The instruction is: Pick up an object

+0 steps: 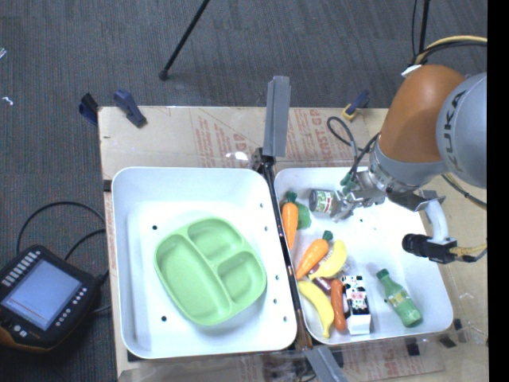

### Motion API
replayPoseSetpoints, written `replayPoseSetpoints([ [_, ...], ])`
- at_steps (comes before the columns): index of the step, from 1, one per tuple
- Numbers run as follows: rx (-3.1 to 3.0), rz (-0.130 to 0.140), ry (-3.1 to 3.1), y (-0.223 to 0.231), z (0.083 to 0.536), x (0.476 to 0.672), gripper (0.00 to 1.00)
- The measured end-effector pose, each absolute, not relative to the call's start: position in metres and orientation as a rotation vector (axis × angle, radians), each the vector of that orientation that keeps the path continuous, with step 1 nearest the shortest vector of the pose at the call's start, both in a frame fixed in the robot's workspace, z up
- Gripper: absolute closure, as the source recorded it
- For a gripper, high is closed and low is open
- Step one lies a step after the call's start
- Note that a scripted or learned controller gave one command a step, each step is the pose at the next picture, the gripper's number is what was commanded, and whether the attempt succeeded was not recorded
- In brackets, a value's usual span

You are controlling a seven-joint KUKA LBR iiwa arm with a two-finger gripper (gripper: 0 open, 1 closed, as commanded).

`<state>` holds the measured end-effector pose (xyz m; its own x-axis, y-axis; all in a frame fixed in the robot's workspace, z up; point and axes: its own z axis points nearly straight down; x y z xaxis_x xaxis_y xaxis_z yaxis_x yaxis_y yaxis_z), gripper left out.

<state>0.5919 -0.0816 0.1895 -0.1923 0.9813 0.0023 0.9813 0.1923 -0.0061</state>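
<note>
Two white bins sat on the bench [199, 134]: the left bin [119, 213], well away from the gripper [350, 200], held a green divided tray [211, 270]; the gripper hung over the far part of the right bin [382, 241].

Candidate nearest the gripper: a small can [322, 202], lying on its side just to the camera-left of the gripper, near the bin's far left corner.

- Judged handling: rigid, light, with smooth and probably slippery walls. It is likely to roll if nudged from one side.
- Best hold, in my judgement: across the round body at mid-length, squeezing on both sides together. The end faces would also do if the span allows.

Other objects, all on the camera-near side of the gripper:

- two bananas [320, 305]
- two carrots [289, 217]
- a green bottle [398, 297], standing apart
- a small printed carton [358, 302]

The bananas and carrots lay heaped against the bin's left wall. They looked like hard plastic toys, crowded and hard to grip singly.

Unclear:

- Whether the gripper was open or closed could not be told, because its tip merged with the wrist hardware.
- Whether it touched the can could not be told.
- The can's label was unreadable.
- The heap's lower pieces were partly covered.
</note>
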Motion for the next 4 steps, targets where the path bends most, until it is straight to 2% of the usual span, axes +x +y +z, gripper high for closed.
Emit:
replayPoseSetpoints([
  [1, -1.993, 0.005, -2.42, -0.082, 0.189, 0.592, 0.0],
  [2, -1.719, -0.017, -2.634, -0.099, 0.095, 0.566, 0.0],
  [3, -1.683, 0.003, -2.643, -0.117, 0.085, 0.501, 0.0],
  [4, -1.692, 0.003, -2.633, -0.119, 0.092, 0.5, 1.0],
])
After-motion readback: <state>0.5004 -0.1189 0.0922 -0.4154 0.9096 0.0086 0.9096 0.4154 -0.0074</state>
